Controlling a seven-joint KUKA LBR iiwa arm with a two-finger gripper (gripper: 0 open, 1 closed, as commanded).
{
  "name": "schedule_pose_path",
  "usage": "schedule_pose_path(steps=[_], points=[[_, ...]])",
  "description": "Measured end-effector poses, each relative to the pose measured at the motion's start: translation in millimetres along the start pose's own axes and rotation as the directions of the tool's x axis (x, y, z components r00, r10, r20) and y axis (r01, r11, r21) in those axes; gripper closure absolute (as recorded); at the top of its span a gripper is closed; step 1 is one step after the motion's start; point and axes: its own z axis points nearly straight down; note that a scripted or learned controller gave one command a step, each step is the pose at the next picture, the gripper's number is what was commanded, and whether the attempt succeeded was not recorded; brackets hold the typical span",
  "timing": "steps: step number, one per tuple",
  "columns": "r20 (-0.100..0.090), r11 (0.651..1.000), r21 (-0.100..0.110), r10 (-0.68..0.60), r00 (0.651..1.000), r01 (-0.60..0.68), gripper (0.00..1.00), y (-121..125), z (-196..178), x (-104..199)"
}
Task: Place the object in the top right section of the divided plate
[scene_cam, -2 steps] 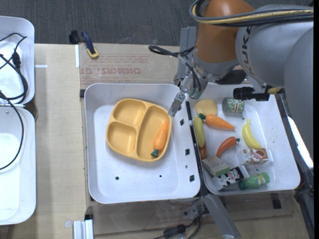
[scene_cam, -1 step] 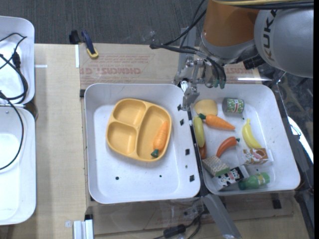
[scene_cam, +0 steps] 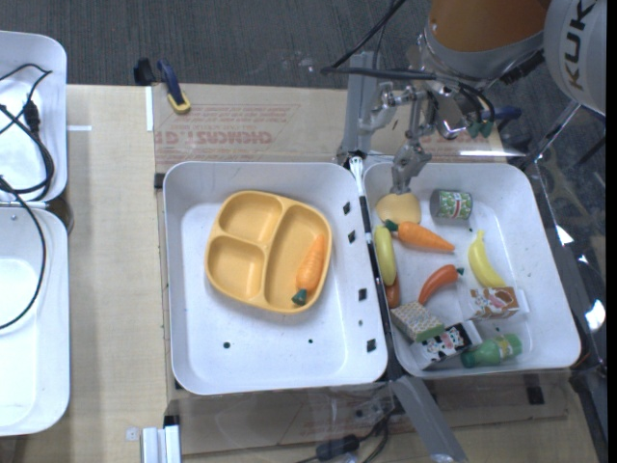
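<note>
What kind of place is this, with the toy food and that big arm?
Probably a robotics lab test bench: a grey and orange arm hangs over two white bins, one with a yellow divided plate, one with plastic toy food like a banana.

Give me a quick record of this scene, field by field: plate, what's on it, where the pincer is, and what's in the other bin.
plate: yellow divided plate in the left bin
on plate: one carrot in the large right section
pincer: pincer over the top left corner of the right bin, just above a pale yellow object
right bin items: carrot, banana, green can, red pepper, small cartons, green bottle
task state: top right section holds nothing yet
</note>
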Motion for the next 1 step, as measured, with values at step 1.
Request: schedule_pose_path(steps=[1], points=[[-0.002,0.895,0.001,0.447,0.895,-0.447,0.0,18.7,-113.2,6.9]])
